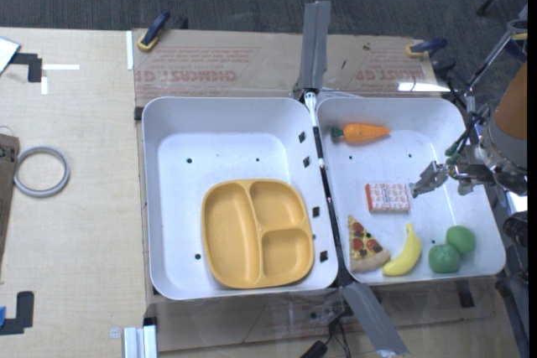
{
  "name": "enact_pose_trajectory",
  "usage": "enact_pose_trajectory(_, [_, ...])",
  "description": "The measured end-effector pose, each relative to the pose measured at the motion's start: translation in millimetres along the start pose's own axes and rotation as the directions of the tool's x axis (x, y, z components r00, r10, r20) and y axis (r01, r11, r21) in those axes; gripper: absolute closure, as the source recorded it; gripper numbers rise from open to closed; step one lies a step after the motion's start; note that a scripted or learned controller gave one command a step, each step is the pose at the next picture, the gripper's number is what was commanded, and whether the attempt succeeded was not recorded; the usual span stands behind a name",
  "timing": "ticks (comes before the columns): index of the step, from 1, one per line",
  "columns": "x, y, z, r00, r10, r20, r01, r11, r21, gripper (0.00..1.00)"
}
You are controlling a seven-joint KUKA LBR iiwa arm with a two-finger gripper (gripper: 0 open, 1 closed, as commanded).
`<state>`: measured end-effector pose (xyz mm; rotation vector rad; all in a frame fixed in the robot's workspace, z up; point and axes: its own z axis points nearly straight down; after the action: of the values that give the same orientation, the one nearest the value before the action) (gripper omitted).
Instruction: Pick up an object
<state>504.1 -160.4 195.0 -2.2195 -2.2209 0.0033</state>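
The hand [430, 179] hangs in the right bin [403, 109], just to the right of the small printed box [388, 197], and it grasps nothing. Its fingers look spread apart, but they are small and a little blurred.

I judge the step in hand is the approach to one object. The box is the nearest candidate. To do it well, the hand should come straight above the box, put one finger on each side, and go down without pushing it toward the pizza slice [364, 244] or the banana [404, 251], which lie close below it.

The right bin also contains a carrot [364, 132] near the far wall and two green round fruits [451, 249] in the near right corner. The left bin [226, 117] contains one yellow divided plate [257, 232], and its three compartments hold nothing.
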Motion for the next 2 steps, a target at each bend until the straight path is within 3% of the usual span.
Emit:
enact_pose_trajectory(1, [17.6, -15.6, 104.0, 0.992, 0.128, -0.001, -0.128, 0.992, 0.000, 0.00])
enact_pose_trajectory(2, [17.0, -15.4, 95.3, 0.991, 0.131, -0.001, -0.131, 0.991, 0.000, 1.00])
